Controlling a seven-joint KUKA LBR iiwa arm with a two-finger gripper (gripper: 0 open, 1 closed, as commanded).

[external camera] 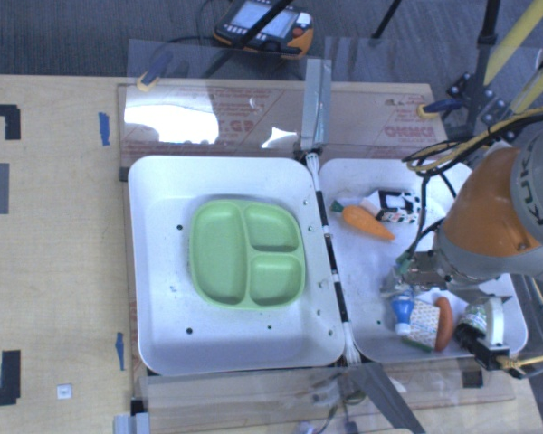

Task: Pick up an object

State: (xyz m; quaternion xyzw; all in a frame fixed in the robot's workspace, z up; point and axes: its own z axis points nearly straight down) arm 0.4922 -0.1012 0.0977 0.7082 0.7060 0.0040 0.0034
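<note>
In the right bin [364, 289], an orange carrot [366, 223] lies near the back. A small black-and-white item [396, 203] sits just behind it. Toward the front lie a blue-capped tube [402, 313], a patterned white packet [423, 324] and a red sausage [444, 322], all close together. My gripper [405, 277] hangs low over the bin, just behind the blue-capped tube and in front of the carrot. The grey wrist and orange band [489, 211] hide much of the bin's right side.
The left bin [158, 242] holds a green divided plate [248, 253]. A small round item [481, 318] rests at the right bin's front right corner. A ridge [330, 251] separates the bins. Cables and stands crowd the back right.
</note>
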